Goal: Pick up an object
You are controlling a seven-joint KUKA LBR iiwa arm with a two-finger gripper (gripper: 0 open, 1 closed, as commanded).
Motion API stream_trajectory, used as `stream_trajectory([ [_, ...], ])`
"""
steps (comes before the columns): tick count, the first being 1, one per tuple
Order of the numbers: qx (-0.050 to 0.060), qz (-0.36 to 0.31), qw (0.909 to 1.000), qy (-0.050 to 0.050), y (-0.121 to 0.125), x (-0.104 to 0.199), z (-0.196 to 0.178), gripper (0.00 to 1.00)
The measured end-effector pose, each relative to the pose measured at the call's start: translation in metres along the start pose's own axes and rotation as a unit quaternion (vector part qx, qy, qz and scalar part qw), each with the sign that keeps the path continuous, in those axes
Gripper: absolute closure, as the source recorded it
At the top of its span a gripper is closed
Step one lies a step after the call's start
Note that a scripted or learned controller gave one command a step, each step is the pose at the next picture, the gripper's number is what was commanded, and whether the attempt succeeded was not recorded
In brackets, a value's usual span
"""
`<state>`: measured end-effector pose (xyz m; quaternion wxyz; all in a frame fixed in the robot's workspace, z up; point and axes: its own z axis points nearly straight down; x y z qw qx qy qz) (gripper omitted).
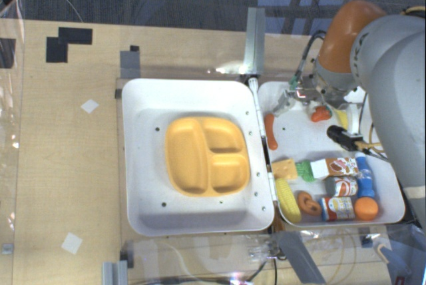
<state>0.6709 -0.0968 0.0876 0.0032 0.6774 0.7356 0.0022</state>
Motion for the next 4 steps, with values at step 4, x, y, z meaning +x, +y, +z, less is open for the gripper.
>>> stream_trajectory([
  [4,-0.002,-0.265,0.9643,0.000,-0.008,0.002,-0.025,0.00],
])
